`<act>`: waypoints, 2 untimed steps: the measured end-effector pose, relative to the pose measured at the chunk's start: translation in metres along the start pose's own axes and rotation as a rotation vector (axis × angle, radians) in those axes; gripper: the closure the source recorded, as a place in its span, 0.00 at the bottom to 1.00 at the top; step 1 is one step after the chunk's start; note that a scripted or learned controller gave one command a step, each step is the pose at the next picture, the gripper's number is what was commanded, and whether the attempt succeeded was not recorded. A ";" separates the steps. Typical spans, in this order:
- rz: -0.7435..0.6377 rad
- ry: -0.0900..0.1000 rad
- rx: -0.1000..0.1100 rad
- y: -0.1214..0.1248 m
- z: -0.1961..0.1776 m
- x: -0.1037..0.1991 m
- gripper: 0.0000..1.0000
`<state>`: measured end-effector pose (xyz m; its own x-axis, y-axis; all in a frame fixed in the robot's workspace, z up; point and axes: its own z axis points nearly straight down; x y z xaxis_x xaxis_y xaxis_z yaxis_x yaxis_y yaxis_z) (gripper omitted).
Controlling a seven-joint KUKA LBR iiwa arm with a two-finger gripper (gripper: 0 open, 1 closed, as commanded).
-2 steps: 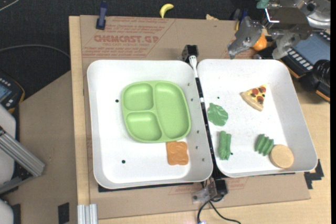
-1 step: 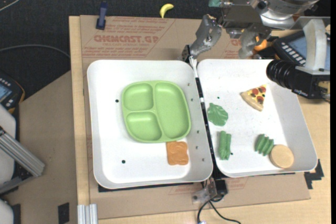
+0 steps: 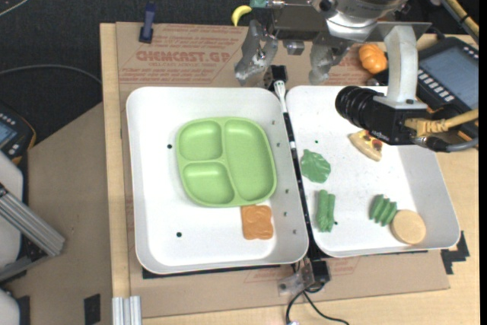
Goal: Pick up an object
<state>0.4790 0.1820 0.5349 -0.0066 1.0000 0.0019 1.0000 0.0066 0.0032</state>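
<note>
My gripper [image 3: 289,62] hangs above the far edge of the bench, over the seam between the two bins. It is open, its two grey fingers [image 3: 254,57] spread wide with nothing between them. In the right bin [image 3: 434,186] lie a green leafy piece [image 3: 314,166], a green bean-like piece [image 3: 326,210], a ridged green piece [image 3: 381,209], a round tan biscuit [image 3: 409,227] and a pale wedge with a red top [image 3: 366,144]. The left bin [image 3: 148,164] holds a green divided plate [image 3: 226,161] and an orange waffle-like square [image 3: 257,222].
A small orange fruit [image 3: 372,58] sits behind the right bin, partly behind the wrist. A yellow banana tip [image 3: 241,12] and a blue clip [image 3: 147,24] lie beyond the cardboard's far edge. A tablet [image 3: 454,80] rests at the right.
</note>
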 end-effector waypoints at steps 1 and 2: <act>0.004 0.000 0.000 0.000 0.000 0.018 0.00; 0.005 0.001 -0.003 0.001 -0.011 0.018 1.00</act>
